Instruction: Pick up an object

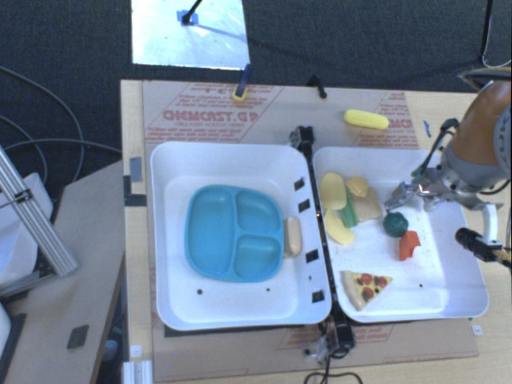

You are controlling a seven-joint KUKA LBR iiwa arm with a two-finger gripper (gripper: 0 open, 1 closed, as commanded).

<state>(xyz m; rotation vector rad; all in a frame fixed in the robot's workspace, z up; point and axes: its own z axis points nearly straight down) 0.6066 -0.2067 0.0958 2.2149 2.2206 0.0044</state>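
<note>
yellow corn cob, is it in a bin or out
Out. The yellow corn cob lies on the cardboard behind the right bin, past its far rim, apart from the food pieces inside.

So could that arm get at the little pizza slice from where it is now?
Probably yes. The pizza slice lies flat and alone near the front of the right bin, with nothing on top of it. The gripper hangs over the same bin, by the dark green ball, so it looks like a short, open move.
</note>
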